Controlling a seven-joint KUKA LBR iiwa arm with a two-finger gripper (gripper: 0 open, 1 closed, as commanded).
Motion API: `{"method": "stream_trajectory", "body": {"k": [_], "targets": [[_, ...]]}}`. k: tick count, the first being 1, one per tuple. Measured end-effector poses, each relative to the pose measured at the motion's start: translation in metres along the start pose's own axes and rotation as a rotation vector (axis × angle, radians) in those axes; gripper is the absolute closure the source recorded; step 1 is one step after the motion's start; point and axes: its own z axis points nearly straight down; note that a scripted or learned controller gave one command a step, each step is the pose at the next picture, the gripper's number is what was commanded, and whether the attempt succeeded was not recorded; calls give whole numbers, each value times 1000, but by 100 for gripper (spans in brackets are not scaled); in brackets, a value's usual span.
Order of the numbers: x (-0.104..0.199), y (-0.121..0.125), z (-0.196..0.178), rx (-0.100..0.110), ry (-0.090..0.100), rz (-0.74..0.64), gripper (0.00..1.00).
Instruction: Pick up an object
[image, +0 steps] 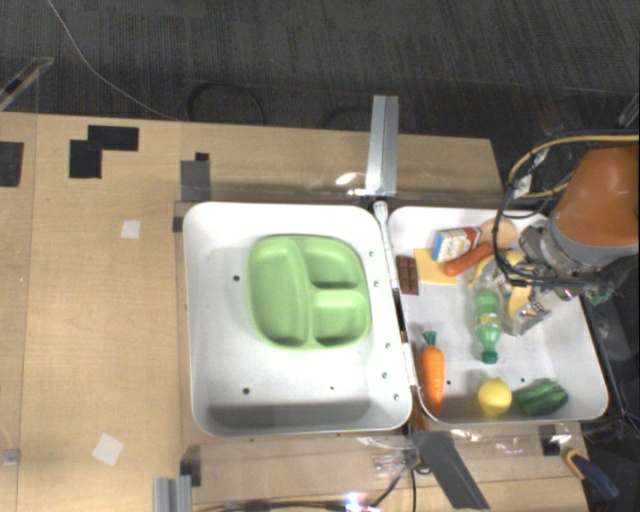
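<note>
Partly hidden: claw (528, 300) (fingers unclear) | over green bottle (487, 322)

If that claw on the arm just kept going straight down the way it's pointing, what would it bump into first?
Probably the green bottle or the yellow pieces beside it, just under the gripper in the right bin. Depth is hard to judge from above.

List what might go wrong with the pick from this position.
1. The gripper sits in a tight cluster: the green bottle, a yellow piece and the red sausage-like toy lie close together, so it may catch two things or nudge them apart.
2. The bottle is rounded and may slip or roll away.
3. The carrot lies against the right bin's left wall, leaving little room for a grasp there.
</note>
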Motion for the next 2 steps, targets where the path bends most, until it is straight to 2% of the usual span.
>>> {"method": "stream_trajectory", "body": {"k": [1,2], "targets": [[30,41,-2,2,-1,153,0],[43,70,-3,4,-3,322,0]]}}
